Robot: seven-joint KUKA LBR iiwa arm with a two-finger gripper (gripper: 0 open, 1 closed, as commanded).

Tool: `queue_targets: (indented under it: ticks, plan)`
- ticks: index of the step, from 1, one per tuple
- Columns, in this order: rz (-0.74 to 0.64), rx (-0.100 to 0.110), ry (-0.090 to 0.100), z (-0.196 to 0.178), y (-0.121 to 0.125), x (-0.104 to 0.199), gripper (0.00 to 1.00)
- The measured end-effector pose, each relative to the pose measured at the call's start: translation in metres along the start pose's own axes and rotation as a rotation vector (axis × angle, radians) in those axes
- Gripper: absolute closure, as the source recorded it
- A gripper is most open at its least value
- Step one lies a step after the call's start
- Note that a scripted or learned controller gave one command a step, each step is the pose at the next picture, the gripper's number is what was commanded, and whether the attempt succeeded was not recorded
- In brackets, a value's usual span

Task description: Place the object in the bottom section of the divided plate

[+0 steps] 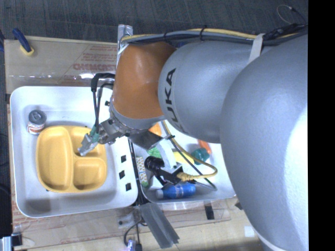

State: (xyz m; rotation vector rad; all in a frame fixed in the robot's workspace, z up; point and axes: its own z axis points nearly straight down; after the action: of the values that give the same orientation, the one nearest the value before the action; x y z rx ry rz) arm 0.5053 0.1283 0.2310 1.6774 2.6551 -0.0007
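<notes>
A yellow divided plate [55, 163] lies in the left white bin [21, 192]. It has one long section on its left and two smaller ones on its right. My gripper [87, 146] hangs low over the upper right section, close to the ridge between the two small sections. A small teal-green bit [94, 135] shows just above the gripper's tip, and I cannot tell whether it is held. The grey arm with its orange band [138, 82] covers much of the right bin.
A small round can [36, 121] stands in the left bin's far left corner, just beyond the plate. The right bin [225, 192] holds a blue bottle-like thing [178, 191], a green piece [155, 153], and a teal and orange thing [201, 151].
</notes>
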Motion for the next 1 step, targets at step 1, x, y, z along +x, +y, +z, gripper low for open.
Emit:
queue_targets:
  ticks: [1]
  plan:
    - [-0.004, 0.0, -0.001, -0.0088, 0.0012, -0.0001, 1.0]
